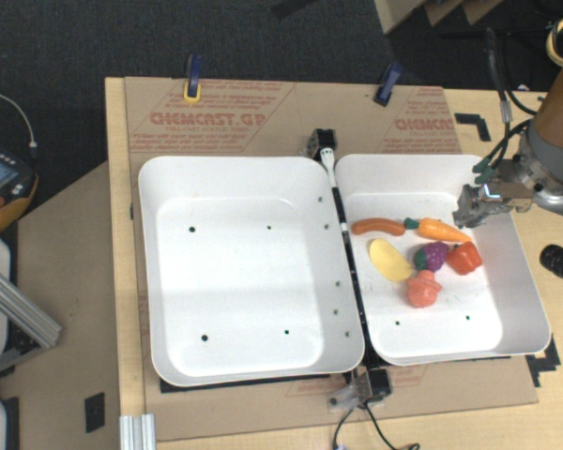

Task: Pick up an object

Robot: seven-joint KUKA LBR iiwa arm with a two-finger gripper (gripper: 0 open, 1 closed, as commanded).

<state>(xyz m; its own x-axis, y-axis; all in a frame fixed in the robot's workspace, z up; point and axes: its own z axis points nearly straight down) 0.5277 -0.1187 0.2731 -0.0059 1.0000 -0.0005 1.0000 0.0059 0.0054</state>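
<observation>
Pincer sits low over the right bin's far right side, just beside the carrot's tip; we can't tell its state, view's too small there. Nothing visibly gripped. Toy food is clustered mid-bin: red chili, yellow piece, purple piece, red-orange piece, pinkish piece. Several touch, so a clean grab looks tight. We'd guess the carrot is the target, being closest and at the cluster's edge. Left bin is for drop-off, probably. Both sit on the tabletop.
</observation>
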